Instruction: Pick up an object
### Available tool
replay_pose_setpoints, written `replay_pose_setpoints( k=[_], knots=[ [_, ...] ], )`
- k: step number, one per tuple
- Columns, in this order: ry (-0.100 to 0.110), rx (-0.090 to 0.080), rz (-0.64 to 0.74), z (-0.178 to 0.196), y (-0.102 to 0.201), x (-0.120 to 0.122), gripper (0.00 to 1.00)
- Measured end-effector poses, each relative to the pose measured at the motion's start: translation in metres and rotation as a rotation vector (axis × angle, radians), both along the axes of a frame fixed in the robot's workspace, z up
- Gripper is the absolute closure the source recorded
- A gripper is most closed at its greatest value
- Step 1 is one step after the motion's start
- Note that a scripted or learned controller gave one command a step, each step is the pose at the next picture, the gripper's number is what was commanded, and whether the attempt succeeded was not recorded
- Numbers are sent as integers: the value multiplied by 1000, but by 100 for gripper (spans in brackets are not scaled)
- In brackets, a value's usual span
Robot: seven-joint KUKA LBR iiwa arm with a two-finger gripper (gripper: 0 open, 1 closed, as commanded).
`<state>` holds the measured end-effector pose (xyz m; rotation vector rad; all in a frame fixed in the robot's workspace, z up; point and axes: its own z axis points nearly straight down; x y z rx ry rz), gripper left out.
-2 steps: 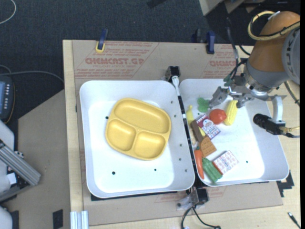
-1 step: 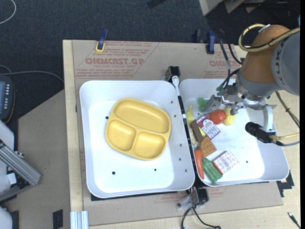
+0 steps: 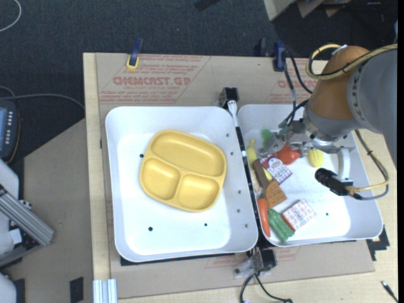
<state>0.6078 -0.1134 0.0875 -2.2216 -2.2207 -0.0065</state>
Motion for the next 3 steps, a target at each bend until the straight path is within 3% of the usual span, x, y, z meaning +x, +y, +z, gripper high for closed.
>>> replay_pose_setpoints(
  k=[1,2,3],
  knots=[
    [-16,-5,0,16,-1,4,100],
    [-1,-4,1,76,-5,-1,100],
    [-2,-5,2,134,-6,9,100]
  ],
)
